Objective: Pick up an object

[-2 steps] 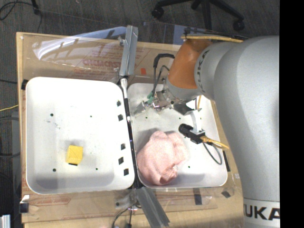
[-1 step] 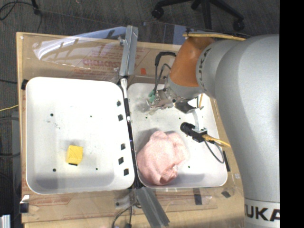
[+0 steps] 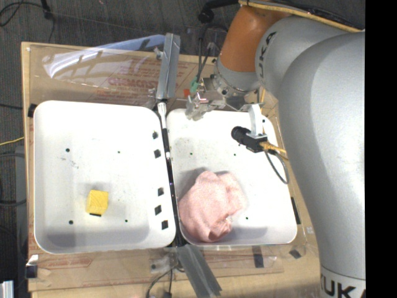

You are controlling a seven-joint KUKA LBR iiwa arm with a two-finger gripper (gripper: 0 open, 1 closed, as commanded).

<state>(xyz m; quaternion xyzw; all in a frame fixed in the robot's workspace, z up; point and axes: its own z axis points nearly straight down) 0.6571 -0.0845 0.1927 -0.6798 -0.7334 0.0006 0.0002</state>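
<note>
A small yellow block (image 3: 97, 202) lies in the left bin (image 3: 56, 123), toward its front. A crumpled pink cloth (image 3: 211, 205) fills the front of the right bin (image 3: 273, 228). My gripper (image 3: 197, 104) hangs over the back left corner of the right bin, below the orange band of the arm (image 3: 245, 30). It is well clear of both the cloth and the block, and nothing shows in its grasp.
A metal divider rail (image 3: 166, 135) runs between the two bins. A black fitting with a cable (image 3: 249, 139) hangs from the wrist over the right bin. The big grey arm body (image 3: 329, 135) covers the right side. Clear plastic sheeting (image 3: 105, 67) lies behind the bins.
</note>
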